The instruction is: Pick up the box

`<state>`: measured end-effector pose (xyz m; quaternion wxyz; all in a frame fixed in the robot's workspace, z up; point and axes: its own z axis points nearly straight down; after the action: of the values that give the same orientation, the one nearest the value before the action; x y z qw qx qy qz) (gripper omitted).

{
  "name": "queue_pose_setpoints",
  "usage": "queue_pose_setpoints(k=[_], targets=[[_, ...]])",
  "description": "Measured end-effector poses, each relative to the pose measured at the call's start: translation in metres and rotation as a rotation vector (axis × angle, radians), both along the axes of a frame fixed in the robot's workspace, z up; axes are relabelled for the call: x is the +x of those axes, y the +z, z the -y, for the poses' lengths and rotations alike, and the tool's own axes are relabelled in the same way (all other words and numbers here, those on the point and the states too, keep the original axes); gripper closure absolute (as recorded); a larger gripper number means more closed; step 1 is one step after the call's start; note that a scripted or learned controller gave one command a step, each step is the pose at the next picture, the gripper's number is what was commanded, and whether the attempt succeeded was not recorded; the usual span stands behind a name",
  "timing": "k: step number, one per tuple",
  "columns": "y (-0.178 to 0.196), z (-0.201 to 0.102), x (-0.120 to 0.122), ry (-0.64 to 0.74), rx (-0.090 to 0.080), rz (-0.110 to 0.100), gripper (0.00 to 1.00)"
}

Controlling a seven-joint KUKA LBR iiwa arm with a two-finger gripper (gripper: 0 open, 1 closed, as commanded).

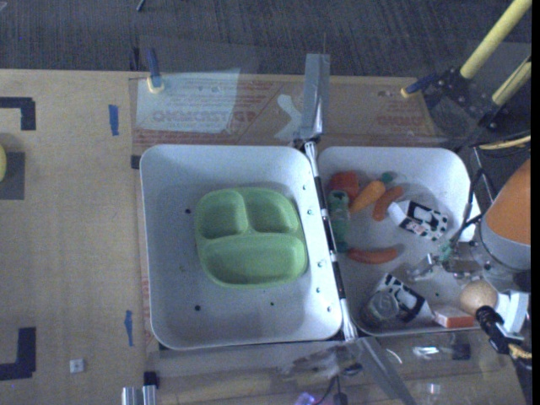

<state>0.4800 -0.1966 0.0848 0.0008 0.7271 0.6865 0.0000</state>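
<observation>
A small white box with black patches (424, 220) lies tilted in the upper right of the right bin (456, 163). A flat orange-and-white box (454, 318) rests near that bin's front right corner. My gripper (450, 264) hangs low over the right side of the right bin, between these two boxes, below the orange-banded wrist (513, 213). It sits just in front of the patterned box and just behind a tan round thing (477, 295). I see nothing held in it.
The right bin also holds a red item (344, 181), a green bottle (339, 213), two carrots (377, 197), a red chili (372, 256) and a black-and-white object (396, 302). A green divided tray (251, 236) lies in the left bin (169, 184).
</observation>
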Motion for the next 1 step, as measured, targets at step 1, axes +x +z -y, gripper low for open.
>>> queue_pose_setpoints(k=[1], targets=[[0.0079, 0.0, 0.0007, -0.001, 0.0, -0.001, 1.0]])
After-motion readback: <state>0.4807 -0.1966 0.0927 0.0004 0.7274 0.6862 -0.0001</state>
